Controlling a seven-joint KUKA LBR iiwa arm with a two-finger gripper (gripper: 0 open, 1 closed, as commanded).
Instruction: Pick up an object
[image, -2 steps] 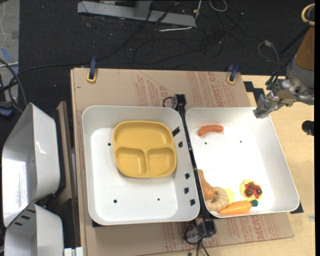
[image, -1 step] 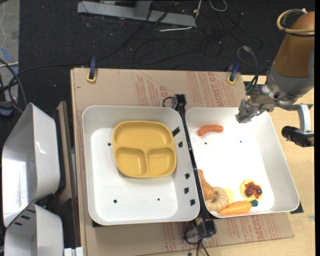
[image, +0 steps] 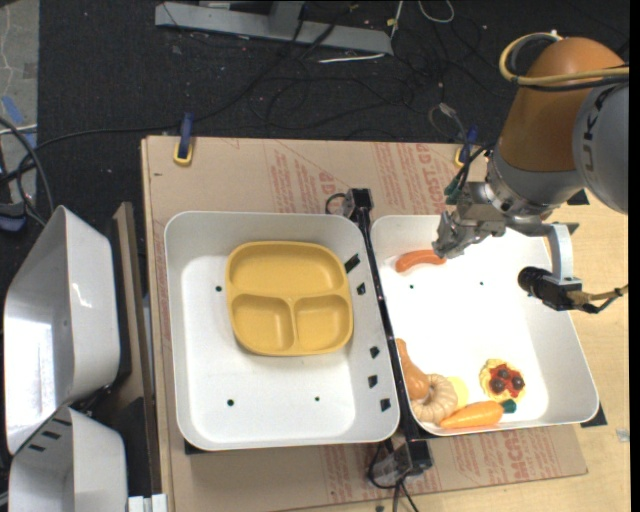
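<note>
White bins, two, sit side by side on the tabletop (image: 260, 165). Left bin (image: 190, 330) holds one yellow divided tray (image: 290, 297). Right bin (image: 560, 360): orange sausage (image: 418, 260) at eleven o'clock, under the jaws (image: 452, 243), grip unclear; four food pieces (image: 455, 392) at six; middle open.

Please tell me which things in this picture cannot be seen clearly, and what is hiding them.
- Gripper: its fingers merge into one dark shape in the camera view, too small to say if they touch the sausage.
- Sausage: its right end is covered by the gripper.
- Food pile at the right bin's front edge: the pieces overlap, so the pale curled piece cannot be named.
</note>
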